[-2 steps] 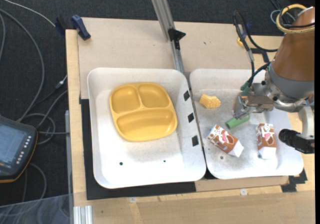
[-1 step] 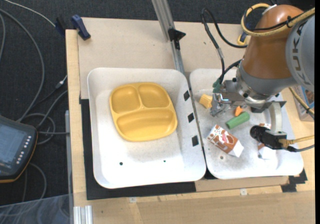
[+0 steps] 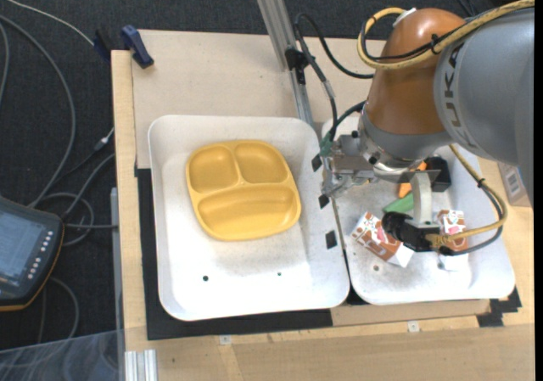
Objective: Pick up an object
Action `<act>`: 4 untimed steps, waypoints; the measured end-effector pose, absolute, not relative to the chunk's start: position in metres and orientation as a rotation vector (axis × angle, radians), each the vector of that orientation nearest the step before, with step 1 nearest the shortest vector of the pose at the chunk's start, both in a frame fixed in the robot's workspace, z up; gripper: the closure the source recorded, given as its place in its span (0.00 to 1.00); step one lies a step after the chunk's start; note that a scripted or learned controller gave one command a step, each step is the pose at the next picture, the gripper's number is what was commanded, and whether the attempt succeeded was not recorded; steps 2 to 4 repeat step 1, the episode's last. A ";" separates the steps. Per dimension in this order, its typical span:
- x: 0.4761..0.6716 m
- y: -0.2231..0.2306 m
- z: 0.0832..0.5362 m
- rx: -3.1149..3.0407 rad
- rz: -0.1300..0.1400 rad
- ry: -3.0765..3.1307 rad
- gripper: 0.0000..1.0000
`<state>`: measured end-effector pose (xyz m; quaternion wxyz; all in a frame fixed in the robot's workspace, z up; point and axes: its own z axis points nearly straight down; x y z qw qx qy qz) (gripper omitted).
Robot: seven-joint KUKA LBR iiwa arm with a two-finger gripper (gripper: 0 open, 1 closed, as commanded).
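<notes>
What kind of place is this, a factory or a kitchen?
Most likely a robotics lab. A robot arm reaches over two white bins on a plain wooden bench, loose cables trail over the dark floor, and a handheld control unit lies beside the bench.

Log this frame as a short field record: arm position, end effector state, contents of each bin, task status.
arm: grey arm with orange band, over the right bin
end effector: low near the right bin's left edge; nothing seen held
left bin: holds a yellow divided plate
right bin: red-and-white box, a second small red-and-white item, green piece, orange piece, partly hidden by the arm
task status: no pick visible yet
</notes>
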<state>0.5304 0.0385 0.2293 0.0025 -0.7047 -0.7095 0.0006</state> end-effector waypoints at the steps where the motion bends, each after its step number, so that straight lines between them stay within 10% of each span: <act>1: 0.548 0.090 0.221 -2.213 -0.003 -2.228 1.00; 4: 0.548 0.090 0.221 -2.213 -0.003 -2.228 1.00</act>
